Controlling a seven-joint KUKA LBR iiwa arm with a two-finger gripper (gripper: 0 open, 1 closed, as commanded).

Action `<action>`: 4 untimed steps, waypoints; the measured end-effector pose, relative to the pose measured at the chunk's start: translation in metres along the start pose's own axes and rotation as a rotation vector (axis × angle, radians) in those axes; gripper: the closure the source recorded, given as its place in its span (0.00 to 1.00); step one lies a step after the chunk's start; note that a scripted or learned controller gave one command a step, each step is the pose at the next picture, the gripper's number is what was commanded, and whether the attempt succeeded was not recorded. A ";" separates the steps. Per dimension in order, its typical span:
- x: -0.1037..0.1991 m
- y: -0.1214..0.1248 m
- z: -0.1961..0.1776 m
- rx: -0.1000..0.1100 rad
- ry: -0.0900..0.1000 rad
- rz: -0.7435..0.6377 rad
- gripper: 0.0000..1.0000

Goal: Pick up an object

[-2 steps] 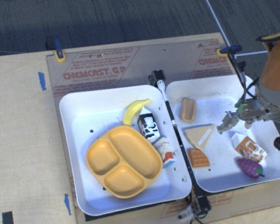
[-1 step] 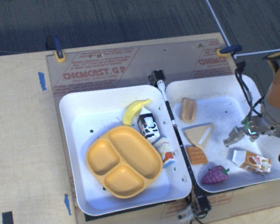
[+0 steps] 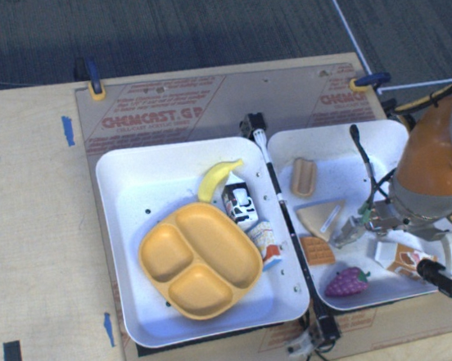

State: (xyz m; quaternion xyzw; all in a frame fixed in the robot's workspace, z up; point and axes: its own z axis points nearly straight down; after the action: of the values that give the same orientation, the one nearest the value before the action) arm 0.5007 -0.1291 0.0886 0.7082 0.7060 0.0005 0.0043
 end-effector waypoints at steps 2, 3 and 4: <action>-0.057 -0.020 -0.123 0.004 0.004 -0.003 1.00; 0.008 -0.021 -0.046 0.007 0.006 -0.004 1.00; -0.022 -0.019 -0.122 0.003 0.004 -0.003 1.00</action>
State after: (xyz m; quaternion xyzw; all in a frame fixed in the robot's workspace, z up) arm 0.4804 -0.1506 0.2103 0.7071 0.7071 0.0007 0.0017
